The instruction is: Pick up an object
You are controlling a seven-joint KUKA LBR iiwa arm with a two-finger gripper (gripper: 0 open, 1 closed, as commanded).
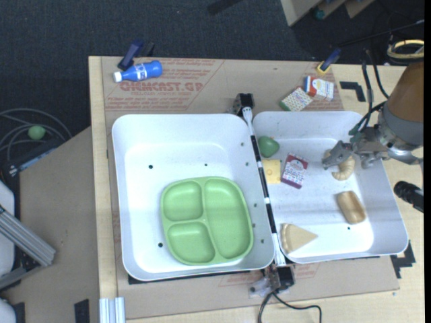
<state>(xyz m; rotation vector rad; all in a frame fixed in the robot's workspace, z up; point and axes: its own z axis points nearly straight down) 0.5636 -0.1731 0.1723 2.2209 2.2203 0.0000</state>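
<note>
The right bin holds several small objects. A green rounded piece lies at its left wall, with a yellow flat piece and a red packet just below it. A pale beige lump lies right of centre. A tan bread roll sits lower right and a tan wedge lies at the front left. My gripper reaches in from the right and hangs low, directly above the beige lump's upper edge. Whether it touches the lump is unclear. The orange band rises behind it.
A green divided plate fills the middle of the left bin. On the bench behind the bins lie a blue and white bottle and two small boxes. A black clamp sits where the bins meet.
</note>
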